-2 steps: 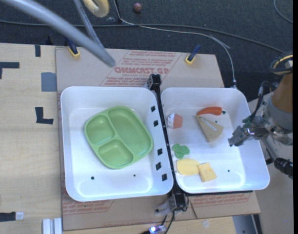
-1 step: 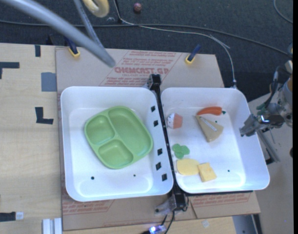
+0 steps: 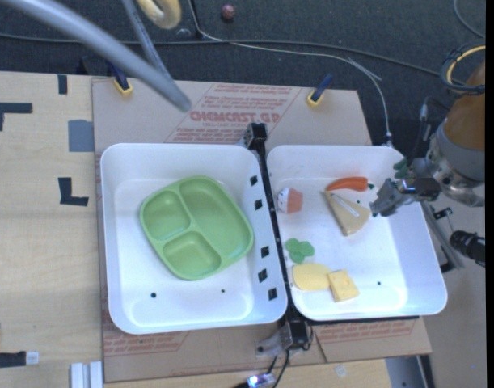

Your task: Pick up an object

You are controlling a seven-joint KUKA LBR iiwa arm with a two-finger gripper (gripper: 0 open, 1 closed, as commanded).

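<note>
Gripper, dark and blurred, sits at the right bin's upper right, reached in from your right on the grey arm, whose orange band shows above the wrist. You cannot tell from this view how the gripper is set, and nothing is seen caught in it. Its tip lies just beside the right edge of the wedge, a tan, cheese-like piece; whether they touch cannot be told. Just above the wedge you see the carrot, an orange-red strip lying nearly level. Left of the wedge, near the divider between the bins, stands the cup, small, white and orange. Lower in the same bin you find the leaf, a small green piece, and below it the disc, yellow and rounded, touching the cube, a yellow block at its right. Across the divider, the left bin bears the tray, light green with three compartments, lying tilted to the bin's sides. Both bins rest on a cardboard sheet printed in red, held by two clamps at its far edge. Beyond it you see dark floor, a cable and a grey pole crossing the upper left corner.
</note>
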